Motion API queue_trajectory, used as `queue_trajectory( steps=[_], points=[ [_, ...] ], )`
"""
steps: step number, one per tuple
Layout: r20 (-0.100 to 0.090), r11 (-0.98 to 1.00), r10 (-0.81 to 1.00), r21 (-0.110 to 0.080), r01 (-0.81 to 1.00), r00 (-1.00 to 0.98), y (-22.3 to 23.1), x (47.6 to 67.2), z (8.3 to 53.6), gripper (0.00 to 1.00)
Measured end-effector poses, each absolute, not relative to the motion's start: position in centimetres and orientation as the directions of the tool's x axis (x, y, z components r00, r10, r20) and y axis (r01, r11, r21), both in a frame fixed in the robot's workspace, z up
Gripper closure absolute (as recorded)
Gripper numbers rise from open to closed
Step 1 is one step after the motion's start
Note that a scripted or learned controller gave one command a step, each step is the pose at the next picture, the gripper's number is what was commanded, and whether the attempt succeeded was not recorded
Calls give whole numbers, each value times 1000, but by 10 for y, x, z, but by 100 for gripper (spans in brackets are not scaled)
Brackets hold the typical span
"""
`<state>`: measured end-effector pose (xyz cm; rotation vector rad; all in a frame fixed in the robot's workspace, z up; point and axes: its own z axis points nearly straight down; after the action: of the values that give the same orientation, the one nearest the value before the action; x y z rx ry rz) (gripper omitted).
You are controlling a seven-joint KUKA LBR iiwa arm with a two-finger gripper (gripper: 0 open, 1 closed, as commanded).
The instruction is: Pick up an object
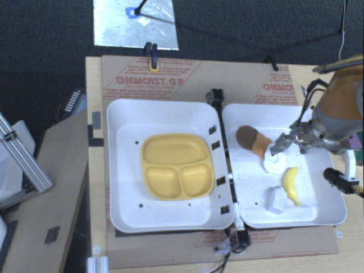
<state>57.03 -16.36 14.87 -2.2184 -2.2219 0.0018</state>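
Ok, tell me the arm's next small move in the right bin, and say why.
Probably lower the gripper straight down. It hangs over the white round object, with the brown and orange object on the camera view's left and the banana below, apart from it. Nothing shows between its fingers, so the white object looks like the nearest pick, though whether the height is right is unclear.

1. From my remote seat I see dark carpet (256, 16) covering the floor around the bench.
2. At 12 o'clock a shiny metal sheet (135, 15) lies on that carpet.
3. At 9 o'clock an aluminium rail (23, 158) slants across a tan board (57, 198).
4. Light is even and soft.
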Motion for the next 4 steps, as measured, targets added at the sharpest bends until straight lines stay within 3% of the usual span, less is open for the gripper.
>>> queue_trajectory(
  steps=[1,2,3,4],
  points=[
    [1,1,1000,-4,1000,-1,-160,571,87,0],
    [-2,1,1000,4,1000,-1,-161,574,101,100],
    [-2,4,1000,6,1000,-4,-155,568,157,100],
    [-3,4,1000,8,1000,-4,-163,576,214,100]
  ],
)
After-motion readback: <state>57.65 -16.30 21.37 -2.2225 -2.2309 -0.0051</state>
